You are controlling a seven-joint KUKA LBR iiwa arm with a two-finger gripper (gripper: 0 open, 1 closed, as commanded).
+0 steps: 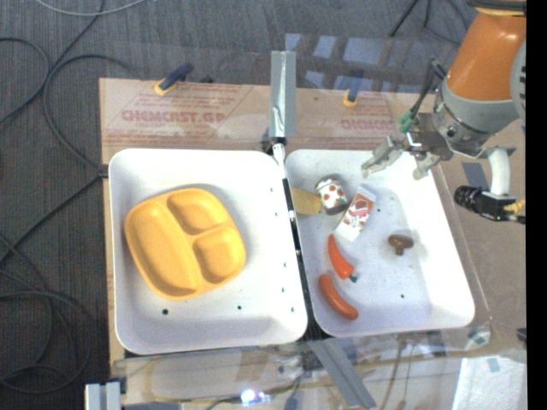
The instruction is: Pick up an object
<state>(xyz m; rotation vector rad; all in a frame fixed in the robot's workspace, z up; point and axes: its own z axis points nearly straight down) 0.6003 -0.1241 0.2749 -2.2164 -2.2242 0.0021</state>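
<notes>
Open gripper above the right bin's far edge, holding nothing.

The gripper [397, 161] has its fingers [378, 162] spread apart, over the right bin [444, 254]. Below lie a small carton [356, 215], a round spotted toy [331, 194], a carrot [340, 258], a sausage [338, 297] and a brown lump [400, 243]. A yellow divided plate [185, 242] fills the left bin [137, 169].

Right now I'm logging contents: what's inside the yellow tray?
The yellow tray in the left bin shows three compartments with nothing in them. Whatever lies beneath it is covered.
</notes>
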